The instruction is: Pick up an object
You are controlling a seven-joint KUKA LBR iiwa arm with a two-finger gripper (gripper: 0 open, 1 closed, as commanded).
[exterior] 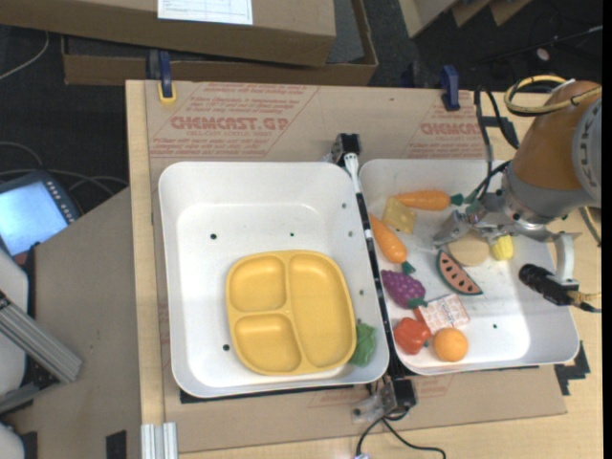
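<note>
Two bins: shallow white plastic bins sit side by side, the left bin (191, 285) and the right bin (535, 342), edges touching.
Bench: a brown cardboard sheet (277, 113) with red print, held by a blue clamp (449, 86) at its far edge.
Room: dark floor, a large cardboard box (96, 8) behind the bench, a lit screen (33, 213) at left.
Left bin: a yellow three-compartment plastic tray (290, 311), with a green leafy toy (364, 344) at its right edge.
Right bin: two orange toy carrots (424, 200) (388, 240), purple grapes (404, 286), a watermelon slice (456, 273), an orange ball (450, 344), a red pepper (412, 334).
Gripper: the gripper (469, 228) is low in the right bin over a beige round piece (469, 251); whether it is clenched or released, I cannot tell.
</note>
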